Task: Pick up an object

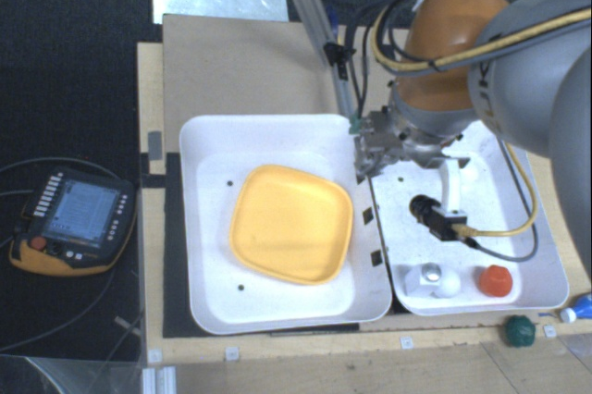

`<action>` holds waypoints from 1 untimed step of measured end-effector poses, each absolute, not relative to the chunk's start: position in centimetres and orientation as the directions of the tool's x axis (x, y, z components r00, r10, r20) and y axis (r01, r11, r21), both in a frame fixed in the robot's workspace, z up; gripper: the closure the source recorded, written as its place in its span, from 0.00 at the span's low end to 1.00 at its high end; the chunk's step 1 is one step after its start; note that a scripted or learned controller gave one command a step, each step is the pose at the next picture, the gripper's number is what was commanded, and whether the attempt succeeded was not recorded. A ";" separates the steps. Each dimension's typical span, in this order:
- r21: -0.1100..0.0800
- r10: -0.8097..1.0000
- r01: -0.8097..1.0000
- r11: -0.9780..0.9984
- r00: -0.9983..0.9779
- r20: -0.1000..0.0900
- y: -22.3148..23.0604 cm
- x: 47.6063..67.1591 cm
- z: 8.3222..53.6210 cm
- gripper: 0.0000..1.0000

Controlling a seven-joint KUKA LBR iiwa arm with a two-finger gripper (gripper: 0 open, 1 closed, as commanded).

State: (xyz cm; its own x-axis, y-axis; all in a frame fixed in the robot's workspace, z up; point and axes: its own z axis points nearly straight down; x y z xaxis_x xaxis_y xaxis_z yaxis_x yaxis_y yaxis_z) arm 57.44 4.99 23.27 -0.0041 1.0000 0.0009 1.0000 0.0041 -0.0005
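The grey arm (536, 59) with its orange band (444, 31) is reaching in from the right of the frame and hanging over the seam between the two white bins, upper centre-right. The gripper (375, 152) is sitting at the top edge of the right bin (546, 281), just beside the dividing wall; whether it is released or clenched cannot be told, since the wrist housing is hiding that part. A yellow cable (504, 230) is looping down from the arm to a black connector (430, 215) over the right bin. Objects available for picking: a yellow square plate (291, 224) is lying flat in the middle of the left bin (208, 152), touching nothing else; in the right bin's lower part a small silver and white object (437, 279) is resting near the dividing wall and an orange-red rounded object (495, 281) is lying just to its right, the two apart. Outside the bins, a dark green ball (519, 331) is sitting on the bench at lower right. A teach pendant (72, 221) with a lit screen is lying on the dark floor at the left; its writing is too small to read. No labels or brands are legible anywhere.
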 end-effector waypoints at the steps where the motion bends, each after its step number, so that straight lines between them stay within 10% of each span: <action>1: 0.001 1.000 1.000 0.004 -0.004 0.001 9.3 56.1 23.8 1.00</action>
State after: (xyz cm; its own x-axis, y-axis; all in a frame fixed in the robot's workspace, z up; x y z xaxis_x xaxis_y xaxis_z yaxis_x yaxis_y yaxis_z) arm 56.14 9.30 23.81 -0.0043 1.0000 0.0014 1.0000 0.0043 0.0005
